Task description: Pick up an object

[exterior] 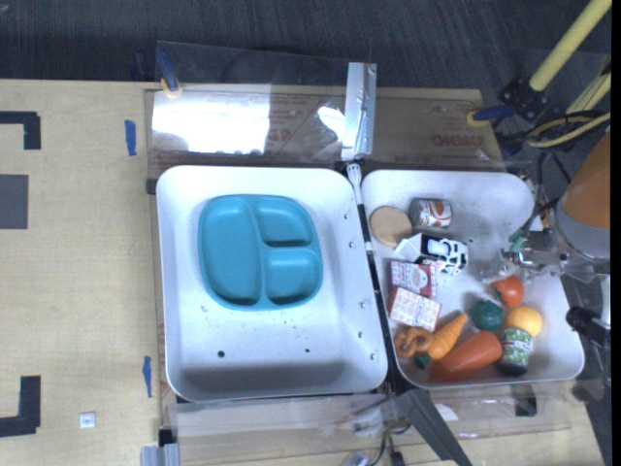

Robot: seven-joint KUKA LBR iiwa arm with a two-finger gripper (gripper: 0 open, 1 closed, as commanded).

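Fingers (519, 253) too small/blurred to tell state, arm (592, 202) cut off at right bin (466, 184) edge.

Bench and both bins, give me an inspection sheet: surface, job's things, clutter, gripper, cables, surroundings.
Surface: bench bearing left bin and right bin.
Job's things: right bin holds can, carrot, lemon, cards, round disc and more toys.
Clutter: blue tray in left bin.
Gripper: at right bin's right edge, fingers unclear.
Cables: yellow and black ones, upper right.
Surroundings: clear panel behind bins.
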